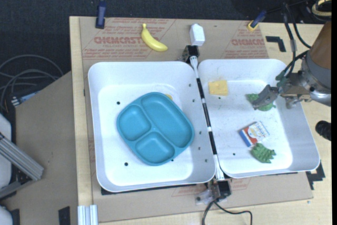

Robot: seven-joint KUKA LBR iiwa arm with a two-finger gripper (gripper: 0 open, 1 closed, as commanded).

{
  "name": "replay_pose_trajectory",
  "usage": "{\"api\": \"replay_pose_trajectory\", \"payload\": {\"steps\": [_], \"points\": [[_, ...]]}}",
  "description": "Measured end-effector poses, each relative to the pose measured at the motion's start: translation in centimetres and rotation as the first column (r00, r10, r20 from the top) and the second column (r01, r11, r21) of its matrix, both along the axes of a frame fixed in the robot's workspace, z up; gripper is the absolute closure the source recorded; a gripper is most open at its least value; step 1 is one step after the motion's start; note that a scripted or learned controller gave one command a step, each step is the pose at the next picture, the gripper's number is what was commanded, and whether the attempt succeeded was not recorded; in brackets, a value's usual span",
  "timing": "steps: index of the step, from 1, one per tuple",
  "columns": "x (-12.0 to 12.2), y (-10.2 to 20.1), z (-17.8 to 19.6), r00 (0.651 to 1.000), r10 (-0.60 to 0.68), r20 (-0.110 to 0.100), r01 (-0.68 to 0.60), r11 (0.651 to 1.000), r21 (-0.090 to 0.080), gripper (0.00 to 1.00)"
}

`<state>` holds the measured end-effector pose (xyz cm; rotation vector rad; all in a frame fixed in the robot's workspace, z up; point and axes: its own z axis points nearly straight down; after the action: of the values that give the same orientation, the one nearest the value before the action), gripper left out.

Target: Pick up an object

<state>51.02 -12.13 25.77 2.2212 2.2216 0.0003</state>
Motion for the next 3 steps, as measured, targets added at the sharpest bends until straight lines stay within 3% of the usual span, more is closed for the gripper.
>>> {"api": "replay_pose_trajectory", "payload": {"steps": [1,2,3], "points": [[-0.9,-2.1,-10.0,1.000,-0.001,-0.003,0.001,1.000,0.000,0.00],[0.5,-1.4,-17.0,1.000,-0.002,0.005,0.002,1.000,-0.003,0.00],[0.9,-1.1,-15.8,1.000,0.001,0.016,-0.001,1.000,-0.001,1.00]]}}
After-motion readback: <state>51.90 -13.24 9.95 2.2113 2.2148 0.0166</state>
